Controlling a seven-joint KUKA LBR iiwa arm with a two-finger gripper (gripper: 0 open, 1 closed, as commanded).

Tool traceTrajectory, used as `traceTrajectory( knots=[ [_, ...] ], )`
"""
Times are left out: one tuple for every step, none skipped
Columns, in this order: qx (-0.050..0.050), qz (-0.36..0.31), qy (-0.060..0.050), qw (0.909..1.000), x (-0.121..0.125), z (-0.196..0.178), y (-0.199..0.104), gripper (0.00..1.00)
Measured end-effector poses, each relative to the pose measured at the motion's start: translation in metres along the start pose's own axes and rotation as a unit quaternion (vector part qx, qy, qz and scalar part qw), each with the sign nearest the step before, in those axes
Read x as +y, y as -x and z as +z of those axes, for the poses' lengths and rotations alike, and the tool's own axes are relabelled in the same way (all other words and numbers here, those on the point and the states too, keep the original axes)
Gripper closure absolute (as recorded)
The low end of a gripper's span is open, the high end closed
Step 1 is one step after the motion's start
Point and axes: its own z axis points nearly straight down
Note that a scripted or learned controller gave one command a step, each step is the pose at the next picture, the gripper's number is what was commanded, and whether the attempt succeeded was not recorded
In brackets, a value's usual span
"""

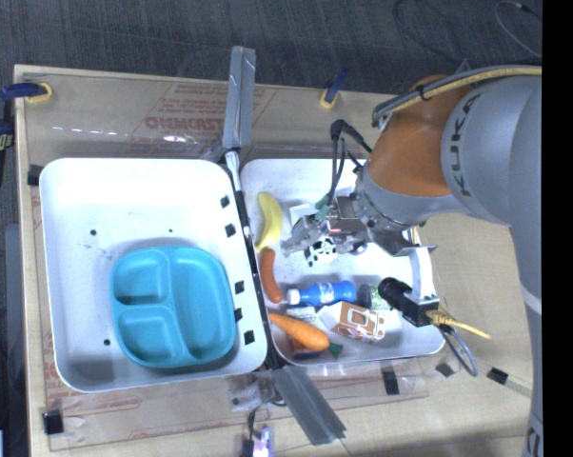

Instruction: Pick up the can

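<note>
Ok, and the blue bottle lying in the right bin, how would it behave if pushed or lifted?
The blue bottle lies on its side, so a push across it would probably roll it, though the carrot close by might block it. It looks like smooth plastic: likely stiff, perhaps slippery. Its weight is a guess, since its contents cannot be seen.

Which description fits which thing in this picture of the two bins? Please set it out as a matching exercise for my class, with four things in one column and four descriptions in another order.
Things:
1. banana
2. divided plate
3. carrot
4. blue bottle

Descriptions:
A. lies on its side in the middle of the right bin
B. orange, at the right bin's near edge
C. yellow, beside the divider in the right bin
D. turquoise, in the left bin

Pairs: 1-C, 2-D, 3-B, 4-A
</note>
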Motion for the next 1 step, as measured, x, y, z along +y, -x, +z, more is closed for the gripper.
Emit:
traceTrajectory(
  knots=[
    [0.000, -0.003, -0.001, 1.0000, 0.0007, -0.0085, 0.0002, 1.00]
  ],
)
